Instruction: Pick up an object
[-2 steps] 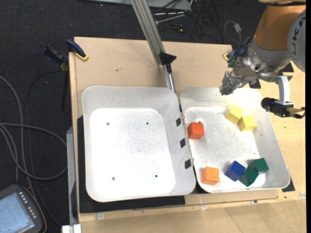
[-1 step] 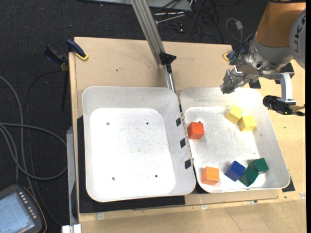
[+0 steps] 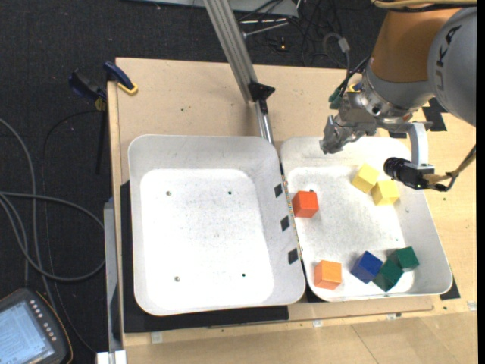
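My gripper (image 3: 333,144) hangs over the far left corner of the right bin (image 3: 424,226), with nothing visibly between its fingers. An orange-red block (image 3: 305,203) lies near the bin's left wall, below and left of the gripper. Two yellow blocks (image 3: 365,177) (image 3: 385,192) sit to the gripper's right. At the bin's near end lie an orange block (image 3: 327,274), a blue block (image 3: 367,266) and two green blocks (image 3: 407,258) (image 3: 389,273).
The left bin (image 3: 144,203) stands beside the right one, with a dark divider strip between them. A metal pole (image 3: 231,36) slants across the bench behind the bins. A blue and yellow clamp (image 3: 106,82) grips the bench's far left edge.
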